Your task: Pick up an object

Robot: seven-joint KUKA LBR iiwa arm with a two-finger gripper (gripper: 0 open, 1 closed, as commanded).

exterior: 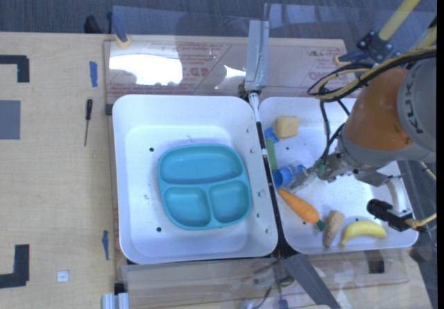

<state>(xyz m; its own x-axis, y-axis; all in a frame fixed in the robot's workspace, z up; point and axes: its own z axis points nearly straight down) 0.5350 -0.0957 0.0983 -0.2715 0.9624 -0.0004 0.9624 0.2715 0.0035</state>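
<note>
1. On the bench, at about nine o'clock from the middle of the view, sits the left bin (132, 162), a shallow white tray. Inside it lies a turquoise plate (203, 186) with three compartments, flat and roughly centred. It looks like a spot for setting things down.

2. Just right of centre, a raised divider marks where the left bin meets the right bin (305, 231). The loose objects are in the right bin, so a pick has to be made there.

3. At twelve o'clock in the right bin rests a yellow sponge-like block (287, 126). Below it, along the bin's left wall, lie a thin green stick (270, 156) and a small blue piece (282, 176).

4. Toward six o'clock in that bin, a toy carrot (300, 205) lies at a slant, a tan peanut-shaped piece (334, 227) sits just beside its lower end, and a toy banana (363, 230) lies near the front rim.

5. The gripper (305, 177) is low in the bin, at nine o'clock from the orange-banded wrist, its tip just beside the blue piece and above the carrot. This placement suggests one of those two is the target. Whether its fingers are spread or pressed together cannot be told, and nothing is visibly held.
</note>
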